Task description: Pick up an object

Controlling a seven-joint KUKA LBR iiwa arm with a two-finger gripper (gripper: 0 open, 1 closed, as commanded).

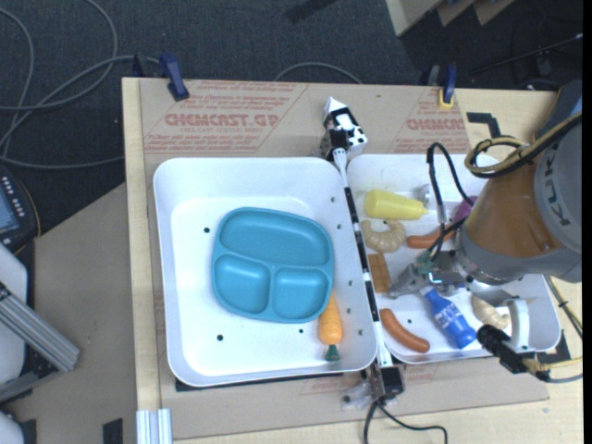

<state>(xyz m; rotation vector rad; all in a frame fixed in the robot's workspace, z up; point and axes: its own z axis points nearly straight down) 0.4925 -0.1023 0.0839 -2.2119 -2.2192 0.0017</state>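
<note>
Approach step: gripper, finger state indeterminate, poised just left of the blue bottle; next, descend and close on it.

This is a robotics lab. A counter made of board stamped with a maker's name is held by blue clamps at its far edge and carries two white bins. Loose cables trail over dark carpet. A grey and orange industrial arm reaches in, wires looped around it, above toy food and a blue divided plate.
</note>
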